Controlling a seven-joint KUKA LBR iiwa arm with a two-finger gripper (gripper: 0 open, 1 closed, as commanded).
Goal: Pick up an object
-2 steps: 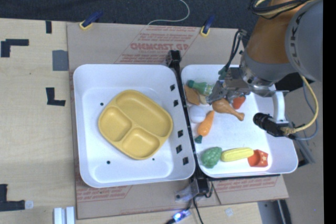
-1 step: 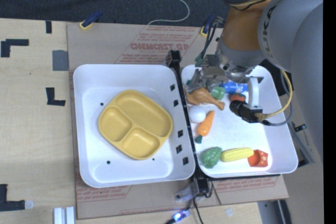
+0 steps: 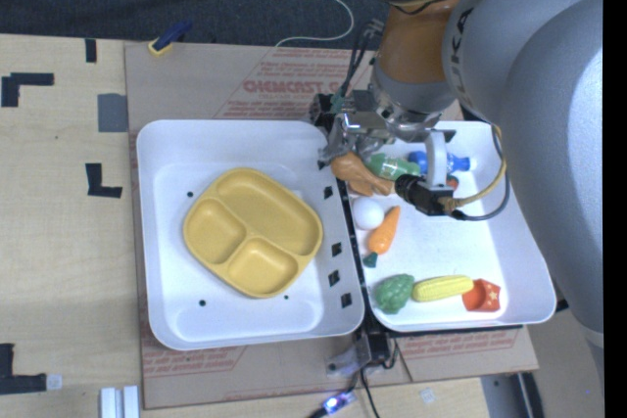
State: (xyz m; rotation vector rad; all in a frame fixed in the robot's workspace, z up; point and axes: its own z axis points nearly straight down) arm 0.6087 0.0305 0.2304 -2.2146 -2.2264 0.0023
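Two-finger gripper [image 3: 364, 150]: grip state cannot be told. Directly beneath: brown bread-shaped toy [image 3: 359, 174]; just below: white egg [image 3: 369, 211], orange plastic carrot [image 3: 384, 230]. Advice: centre over one item, descend vertically.

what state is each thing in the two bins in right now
yellow tray: flat in the left bin, right way up
carrot: lying in the right bin, apart from the gripper
egg: resting beside the carrot
broccoli: lying near the front wall
corn: lying on its side
red pepper: resting beside the corn
gripper: low over the right bin's back corner
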